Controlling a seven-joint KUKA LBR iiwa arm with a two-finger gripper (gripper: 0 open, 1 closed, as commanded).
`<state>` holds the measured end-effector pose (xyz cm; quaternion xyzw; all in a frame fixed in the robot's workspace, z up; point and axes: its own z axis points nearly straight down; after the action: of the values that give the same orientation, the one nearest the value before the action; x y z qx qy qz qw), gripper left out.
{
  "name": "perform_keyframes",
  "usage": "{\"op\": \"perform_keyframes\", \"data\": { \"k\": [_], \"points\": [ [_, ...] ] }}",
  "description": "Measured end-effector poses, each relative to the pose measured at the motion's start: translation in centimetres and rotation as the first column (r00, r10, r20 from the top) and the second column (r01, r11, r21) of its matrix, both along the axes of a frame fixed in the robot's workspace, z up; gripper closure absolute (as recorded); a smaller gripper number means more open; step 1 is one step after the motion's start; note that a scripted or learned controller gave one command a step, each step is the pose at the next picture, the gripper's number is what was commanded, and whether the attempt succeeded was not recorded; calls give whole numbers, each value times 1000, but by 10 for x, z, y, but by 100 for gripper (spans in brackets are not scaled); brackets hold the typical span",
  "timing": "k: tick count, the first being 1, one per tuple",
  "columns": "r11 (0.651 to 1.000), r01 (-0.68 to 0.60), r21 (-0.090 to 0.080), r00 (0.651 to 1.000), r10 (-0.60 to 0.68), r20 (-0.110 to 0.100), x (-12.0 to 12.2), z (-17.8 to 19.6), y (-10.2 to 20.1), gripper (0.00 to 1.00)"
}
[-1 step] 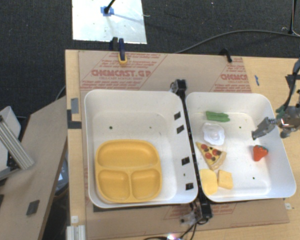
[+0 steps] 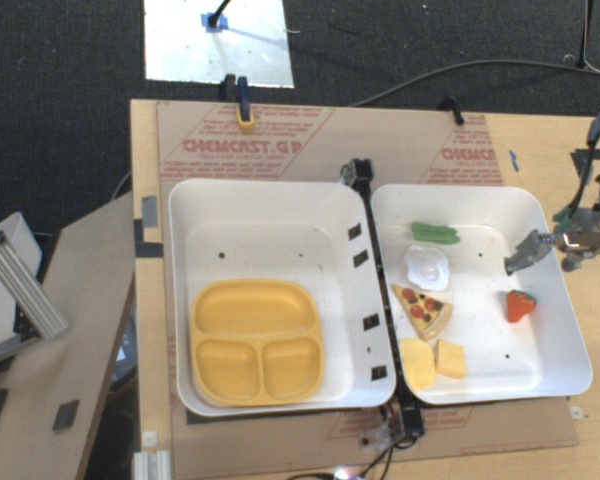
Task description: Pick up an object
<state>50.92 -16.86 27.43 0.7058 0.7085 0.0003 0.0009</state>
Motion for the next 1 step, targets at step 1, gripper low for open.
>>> {"op": "perform_keyframes", "data": {
  "k": [1],
  "points": [
    [1000,2,1,1000,-2,-3,0,-41,0,0]
  ]
}}
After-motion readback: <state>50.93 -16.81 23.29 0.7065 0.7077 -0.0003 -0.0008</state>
